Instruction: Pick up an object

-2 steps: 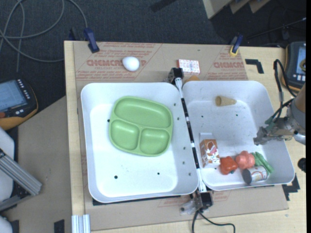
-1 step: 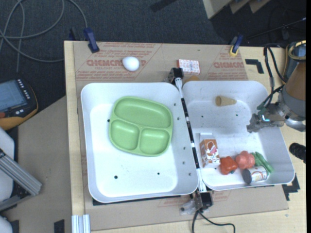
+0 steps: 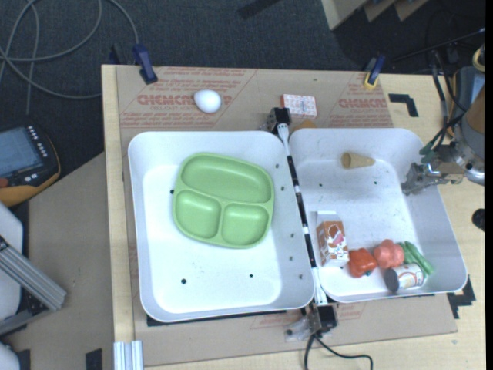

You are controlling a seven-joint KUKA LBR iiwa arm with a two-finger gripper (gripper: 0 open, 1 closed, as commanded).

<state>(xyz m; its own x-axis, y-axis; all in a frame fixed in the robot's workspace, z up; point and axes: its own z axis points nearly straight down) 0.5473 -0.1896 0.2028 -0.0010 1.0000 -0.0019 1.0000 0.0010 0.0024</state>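
Clustered at near corner of right bin [image 3: 443, 230]: small can [image 3: 406, 277], red tomato-like pieces [image 3: 376, 257], green pod [image 3: 420, 257]; snack packet [image 3: 332, 241] just beside; cone [image 3: 357, 159] farther back; gripper [image 3: 412, 177] at bin's right wall, clamped on nothing; green divided plate [image 3: 225, 200] in left bin [image 3: 154, 230].

Both white bins [image 3: 154, 230] smooth, slightly glossy plastic. Green divided plate [image 3: 225, 200] matt plastic. Counter [image 3: 231, 91] covered with printed brown cardboard, matt, over pale wood edges. White egg [image 3: 206, 100] smooth, shiny. Snack packet [image 3: 332, 242] glossy wrapper. Pincer [image 3: 416, 177] dull grey metal. Floor [image 3: 192, 14] dark rough carpet.
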